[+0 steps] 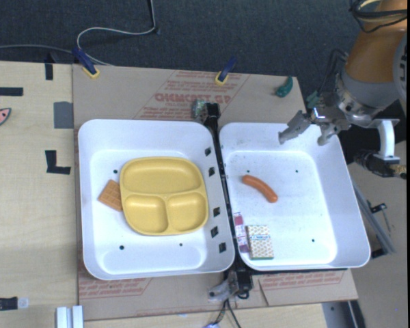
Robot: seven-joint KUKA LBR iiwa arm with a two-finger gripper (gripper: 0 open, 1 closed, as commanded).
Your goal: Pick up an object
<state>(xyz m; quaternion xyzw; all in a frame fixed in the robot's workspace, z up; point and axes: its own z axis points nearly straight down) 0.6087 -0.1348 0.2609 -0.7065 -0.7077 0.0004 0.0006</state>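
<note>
An orange sausage (260, 188) lies near the middle of the right bin (328, 203). A small printed box (260, 241) and a thin pink packet (239, 232) lie near that bin's front left corner. The left bin (96, 183) holds a yellow divided tray (164, 195) with a brown cracker (111, 195) tucked under its left edge. My gripper (307, 132) hangs open over the right bin's back edge, its two fingers spread wide with nothing between them, well behind and to the right of the sausage.
The bins rest on a cardboard sheet (184, 98) held by blue and yellow clamps (87, 63). A teal object (284, 86) lies on the cardboard behind the right bin. A black divider with clips (216, 183) runs between the bins.
</note>
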